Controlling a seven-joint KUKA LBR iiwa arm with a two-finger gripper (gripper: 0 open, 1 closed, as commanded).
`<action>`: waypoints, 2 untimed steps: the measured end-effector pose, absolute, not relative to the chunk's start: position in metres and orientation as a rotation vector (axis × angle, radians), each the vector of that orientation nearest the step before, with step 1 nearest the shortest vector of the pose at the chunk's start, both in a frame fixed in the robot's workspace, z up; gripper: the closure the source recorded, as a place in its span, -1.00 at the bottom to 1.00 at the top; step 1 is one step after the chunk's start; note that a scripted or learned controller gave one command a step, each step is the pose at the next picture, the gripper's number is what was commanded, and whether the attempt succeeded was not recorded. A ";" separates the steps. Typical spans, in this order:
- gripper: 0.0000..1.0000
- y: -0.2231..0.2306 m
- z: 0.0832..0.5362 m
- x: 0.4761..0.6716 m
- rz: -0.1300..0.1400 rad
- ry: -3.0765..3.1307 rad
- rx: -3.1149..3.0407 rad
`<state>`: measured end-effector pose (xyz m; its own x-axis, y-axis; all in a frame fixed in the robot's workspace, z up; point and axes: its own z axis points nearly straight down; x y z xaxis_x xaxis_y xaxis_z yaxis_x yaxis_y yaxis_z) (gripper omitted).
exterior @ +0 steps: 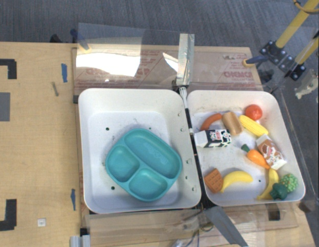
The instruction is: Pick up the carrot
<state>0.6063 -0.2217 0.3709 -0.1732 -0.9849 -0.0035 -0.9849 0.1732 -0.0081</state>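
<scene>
The carrot (258,158) is a small orange cone with a green stub at its upper-left end. It lies flat in the right bin (283,109), right of centre. Its right side touches a red and white snack packet (271,155). A yellow corn cob (253,125) lies just above it.
The right bin also holds a tomato (253,111), a bun (231,122), a milk carton (216,138), two bananas (236,178), broccoli (283,186) and a brown wafer (213,179). A teal divided plate (143,163) sits in the left bin (92,112). A yellow stand (296,22) rises at the top right.
</scene>
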 end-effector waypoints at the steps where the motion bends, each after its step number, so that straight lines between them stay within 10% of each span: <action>1: 1.00 -0.222 0.370 0.661 -0.006 2.156 -2.274; 2: 1.00 -0.219 0.348 0.668 0.003 1.730 -2.617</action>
